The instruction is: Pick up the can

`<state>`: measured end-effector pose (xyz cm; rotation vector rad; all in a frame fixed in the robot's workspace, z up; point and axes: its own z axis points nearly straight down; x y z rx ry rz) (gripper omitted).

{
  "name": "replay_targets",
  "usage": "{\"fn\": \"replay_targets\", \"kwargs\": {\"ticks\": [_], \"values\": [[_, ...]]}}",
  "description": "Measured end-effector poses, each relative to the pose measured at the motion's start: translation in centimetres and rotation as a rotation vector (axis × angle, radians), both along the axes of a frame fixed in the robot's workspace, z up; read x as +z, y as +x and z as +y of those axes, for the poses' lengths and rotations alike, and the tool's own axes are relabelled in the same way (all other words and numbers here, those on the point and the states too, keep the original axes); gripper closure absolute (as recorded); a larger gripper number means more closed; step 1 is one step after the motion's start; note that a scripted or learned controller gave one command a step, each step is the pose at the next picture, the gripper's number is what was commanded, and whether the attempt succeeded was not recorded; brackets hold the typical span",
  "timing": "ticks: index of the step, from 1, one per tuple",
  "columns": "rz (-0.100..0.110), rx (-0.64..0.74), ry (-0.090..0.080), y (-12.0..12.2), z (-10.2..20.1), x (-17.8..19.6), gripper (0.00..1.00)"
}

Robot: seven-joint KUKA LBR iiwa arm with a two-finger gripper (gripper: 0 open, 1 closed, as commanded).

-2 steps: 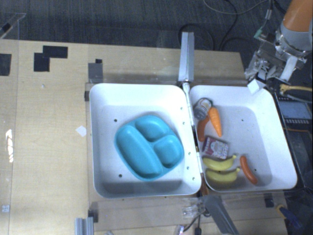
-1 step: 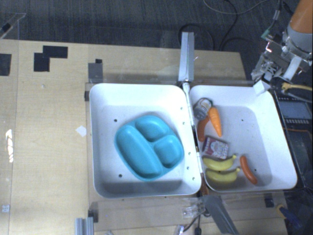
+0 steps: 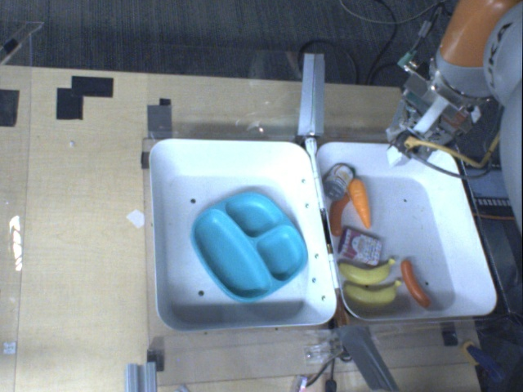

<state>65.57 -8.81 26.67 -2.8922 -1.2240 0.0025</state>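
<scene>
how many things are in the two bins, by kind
can: 1
carrot: 1
bananas: 2
small box: 1
sausage: 1
blue divided tray: 1
orange item against the divider: 1, kind unclear
total: 8

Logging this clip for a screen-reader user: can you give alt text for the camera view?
The claw hangs over the far edge of the right bin, away from the can, which lies at that bin's far left corner beside a carrot. Nearer are a small box, two bananas and a sausage; the left bin holds a blue divided tray.
</scene>
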Motion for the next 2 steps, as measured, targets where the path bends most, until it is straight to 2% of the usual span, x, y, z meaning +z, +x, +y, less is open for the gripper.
{"fn": "replay_targets", "kwargs": {"ticks": [1,2], "values": [[-0.002,0.011,0.001,-2.5,0.6,2.3,1.00],[0.000,-0.408,-0.001,0.0,-0.6,-0.4,1.00]]}}
